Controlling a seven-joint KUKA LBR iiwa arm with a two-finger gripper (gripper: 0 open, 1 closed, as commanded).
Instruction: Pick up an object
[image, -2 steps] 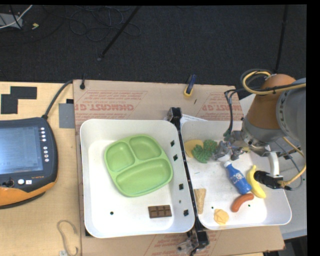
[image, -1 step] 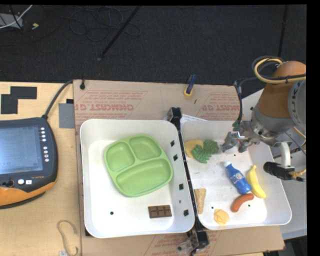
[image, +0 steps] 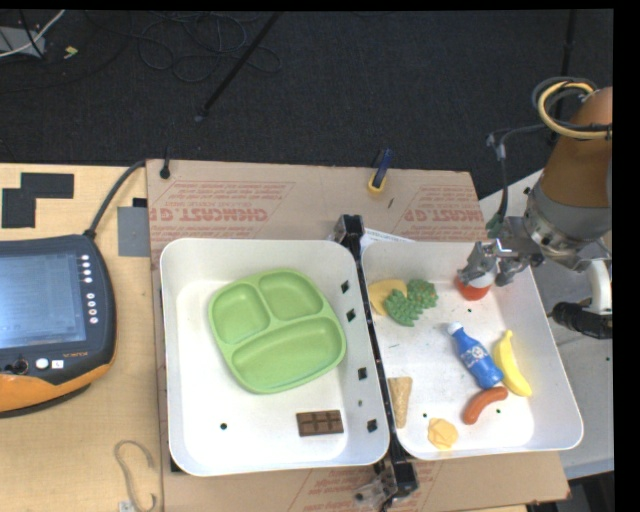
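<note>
My gripper (image: 490, 266) hangs over the far right corner of the right bin (image: 560, 420). A small red object (image: 474, 288) sits right under its tip, touching or nearly touching it; I cannot make out whether it is gripped. Further down the same bin lie a blue bottle (image: 474, 356), a yellow banana (image: 513, 363), a red sausage (image: 485, 404), a green broccoli piece (image: 412, 300), a yellow piece (image: 385, 293), a tan wedge (image: 400, 398) and a small orange-yellow lump (image: 442, 432).
The left bin (image: 185, 400) holds a green divided plate (image: 278, 330) and a brown chocolate bar (image: 321, 423). A tablet-like pendant (image: 45, 310) lies on the bench at the far left. A blue and yellow clamp (image: 379, 172) stands behind the bins.
</note>
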